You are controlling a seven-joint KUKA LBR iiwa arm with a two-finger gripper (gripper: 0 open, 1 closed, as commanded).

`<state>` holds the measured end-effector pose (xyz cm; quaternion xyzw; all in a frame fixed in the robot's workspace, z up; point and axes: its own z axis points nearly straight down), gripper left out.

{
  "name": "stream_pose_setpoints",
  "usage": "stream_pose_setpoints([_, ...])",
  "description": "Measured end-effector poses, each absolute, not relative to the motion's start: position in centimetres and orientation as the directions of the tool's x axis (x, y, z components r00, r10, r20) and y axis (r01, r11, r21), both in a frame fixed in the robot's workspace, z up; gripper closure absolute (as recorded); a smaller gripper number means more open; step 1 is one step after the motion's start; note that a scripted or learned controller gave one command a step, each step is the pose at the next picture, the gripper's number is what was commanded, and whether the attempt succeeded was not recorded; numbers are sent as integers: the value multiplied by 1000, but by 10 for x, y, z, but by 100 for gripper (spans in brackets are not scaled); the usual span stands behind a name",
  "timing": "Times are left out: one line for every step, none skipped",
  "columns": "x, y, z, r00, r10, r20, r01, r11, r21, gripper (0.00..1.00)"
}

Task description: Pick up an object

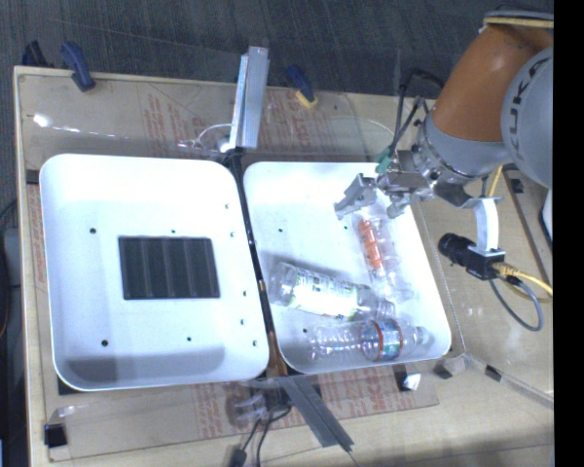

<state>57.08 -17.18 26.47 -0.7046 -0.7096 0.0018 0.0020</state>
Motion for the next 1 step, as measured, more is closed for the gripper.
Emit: stream_pose_setpoints([563,-209,245,-69,998,2,998,69,-4,0])
